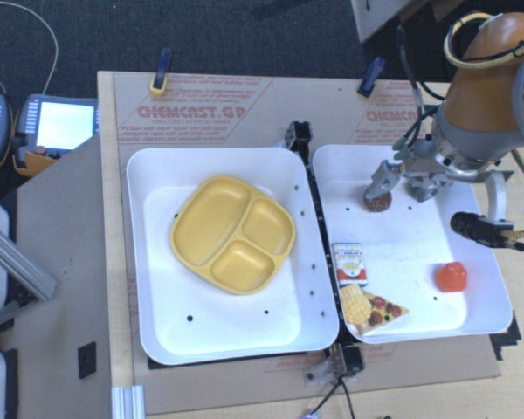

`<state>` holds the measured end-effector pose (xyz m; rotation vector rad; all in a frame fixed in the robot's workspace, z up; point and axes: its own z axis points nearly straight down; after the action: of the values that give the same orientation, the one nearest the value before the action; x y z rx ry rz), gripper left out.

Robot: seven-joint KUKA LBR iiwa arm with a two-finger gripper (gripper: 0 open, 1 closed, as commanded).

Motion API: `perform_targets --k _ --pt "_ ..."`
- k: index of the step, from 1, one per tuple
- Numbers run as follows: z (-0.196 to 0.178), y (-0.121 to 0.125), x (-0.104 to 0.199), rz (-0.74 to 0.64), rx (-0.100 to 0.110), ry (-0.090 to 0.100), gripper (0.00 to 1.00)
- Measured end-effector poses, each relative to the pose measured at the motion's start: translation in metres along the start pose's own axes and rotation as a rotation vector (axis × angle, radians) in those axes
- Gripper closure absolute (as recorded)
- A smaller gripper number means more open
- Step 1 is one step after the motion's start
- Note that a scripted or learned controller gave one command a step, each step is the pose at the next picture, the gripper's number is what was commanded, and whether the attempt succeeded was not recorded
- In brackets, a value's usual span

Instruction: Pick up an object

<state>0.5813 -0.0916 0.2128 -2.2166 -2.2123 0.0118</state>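
Observation:
My gripper (404,186) hangs over the far part of the right bin (480,321), fingers spread open and nothing between them. A small brown round object (378,202) lies on the bin floor just under and in front of the left finger (383,180), not held. A red tomato-like piece (451,276) rests near the bin's right side. A small red-and-white carton (349,263) lies by the bin's left wall. Below it are a corn cob (355,303) and a pizza slice (384,311).
The left bin (148,234) holds a yellow divided plate (234,233). A black clamp (299,134) sits between the bins at the far edge. The grey arm with its orange band (489,68) comes in from the upper right, and black cabling (485,228) hangs over the right bin's edge.

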Motion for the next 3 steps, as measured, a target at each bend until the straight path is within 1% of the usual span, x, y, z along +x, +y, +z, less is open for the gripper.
perform_targets --k 1,2,3 --pt "-0.006 0.002 0.000 -0.002 -0.012 -0.001 0.00" --pt "0.058 0.003 -0.002 -0.001 -0.003 0.000 0.00" --pt "0.104 0.008 -0.005 -0.001 -0.005 0.000 0.00"
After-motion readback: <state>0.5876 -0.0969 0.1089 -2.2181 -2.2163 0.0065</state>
